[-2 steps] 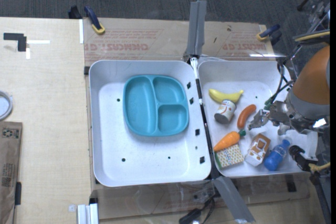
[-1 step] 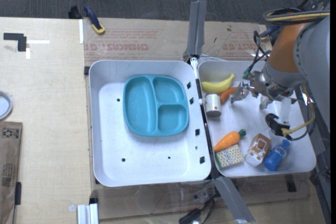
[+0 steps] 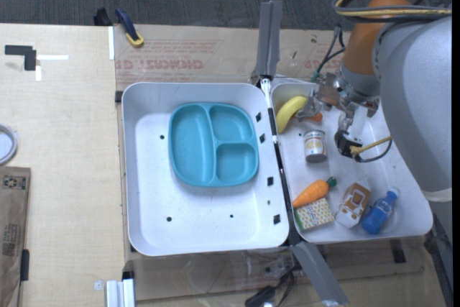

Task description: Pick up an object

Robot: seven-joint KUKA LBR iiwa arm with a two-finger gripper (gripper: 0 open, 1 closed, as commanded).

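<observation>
the grey arm with its orange band (image 3: 374,25) reaches in from three o'clock over the right shallow white bin (image 3: 402,226), its gripper (image 3: 320,106) low at the bin's eleven o'clock corner; whether it is released or clenched cannot be told. a yellow banana (image 3: 289,112) lies just beside it toward nine o'clock. a small silver can (image 3: 314,146) stands just below the gripper. toward six o'clock lie an orange carrot with a green top (image 3: 313,192), a speckled tan square sponge (image 3: 315,213), a brown-and-white carton (image 3: 353,204) and a blue plastic bottle (image 3: 378,213). the left shallow white bin (image 3: 144,226) holds a teal three-compartment plate (image 3: 213,144) at its centre.
</observation>
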